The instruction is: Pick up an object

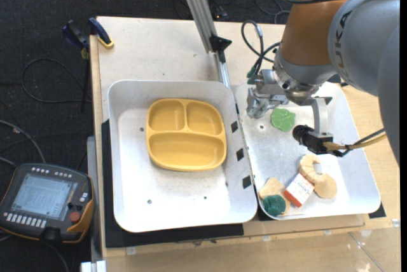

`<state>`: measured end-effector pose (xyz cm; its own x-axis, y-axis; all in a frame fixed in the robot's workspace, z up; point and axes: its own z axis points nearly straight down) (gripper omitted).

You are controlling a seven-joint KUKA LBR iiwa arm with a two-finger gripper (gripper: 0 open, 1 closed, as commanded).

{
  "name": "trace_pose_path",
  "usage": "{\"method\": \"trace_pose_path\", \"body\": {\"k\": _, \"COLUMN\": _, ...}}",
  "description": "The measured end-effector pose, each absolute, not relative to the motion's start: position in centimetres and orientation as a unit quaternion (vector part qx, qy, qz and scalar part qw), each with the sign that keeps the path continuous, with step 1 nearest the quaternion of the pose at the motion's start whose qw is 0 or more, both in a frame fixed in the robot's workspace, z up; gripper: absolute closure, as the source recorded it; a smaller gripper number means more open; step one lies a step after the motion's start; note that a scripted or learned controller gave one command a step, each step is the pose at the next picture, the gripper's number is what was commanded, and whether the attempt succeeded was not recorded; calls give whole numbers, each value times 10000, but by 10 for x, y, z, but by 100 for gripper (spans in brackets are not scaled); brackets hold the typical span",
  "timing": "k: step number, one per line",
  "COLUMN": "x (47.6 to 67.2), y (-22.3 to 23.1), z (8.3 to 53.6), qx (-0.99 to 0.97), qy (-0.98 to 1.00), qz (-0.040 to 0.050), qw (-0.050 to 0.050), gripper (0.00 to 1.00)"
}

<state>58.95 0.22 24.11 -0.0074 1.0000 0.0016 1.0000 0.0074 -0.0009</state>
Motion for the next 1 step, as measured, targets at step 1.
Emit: {"method": "trace_pose_path", "body": {"k": 1, "x": 596, "y": 54, "z": 230, "qx": -7043, "qy": -7099, "qz": -1, "qw": 11, "gripper": 100}}
